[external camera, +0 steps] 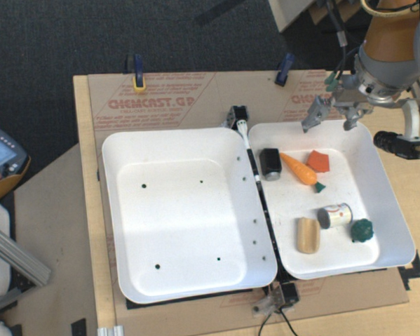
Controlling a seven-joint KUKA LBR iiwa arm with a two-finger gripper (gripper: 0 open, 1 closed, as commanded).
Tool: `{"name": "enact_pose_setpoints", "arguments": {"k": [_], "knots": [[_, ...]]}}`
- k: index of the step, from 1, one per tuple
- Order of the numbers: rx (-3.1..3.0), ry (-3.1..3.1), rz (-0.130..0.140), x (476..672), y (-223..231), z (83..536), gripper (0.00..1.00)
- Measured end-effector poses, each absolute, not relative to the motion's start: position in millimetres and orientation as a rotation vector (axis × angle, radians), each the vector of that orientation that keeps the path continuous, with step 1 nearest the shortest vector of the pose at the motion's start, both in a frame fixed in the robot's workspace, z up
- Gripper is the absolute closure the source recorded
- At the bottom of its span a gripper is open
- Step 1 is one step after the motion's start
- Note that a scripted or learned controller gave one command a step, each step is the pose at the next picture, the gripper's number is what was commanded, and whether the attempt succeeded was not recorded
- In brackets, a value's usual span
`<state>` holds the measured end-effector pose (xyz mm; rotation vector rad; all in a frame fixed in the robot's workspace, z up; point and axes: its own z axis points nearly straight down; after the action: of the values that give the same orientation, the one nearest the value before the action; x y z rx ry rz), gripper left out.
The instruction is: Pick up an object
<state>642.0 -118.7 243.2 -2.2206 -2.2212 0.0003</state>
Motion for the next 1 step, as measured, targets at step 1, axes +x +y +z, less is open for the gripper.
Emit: {"name": "enact_pose_setpoints", "arguments": {"k": [1], "knots": [[-2.219, -2.218, 0.004, 648.0, -123.2, 132.9, 0.00]]}}
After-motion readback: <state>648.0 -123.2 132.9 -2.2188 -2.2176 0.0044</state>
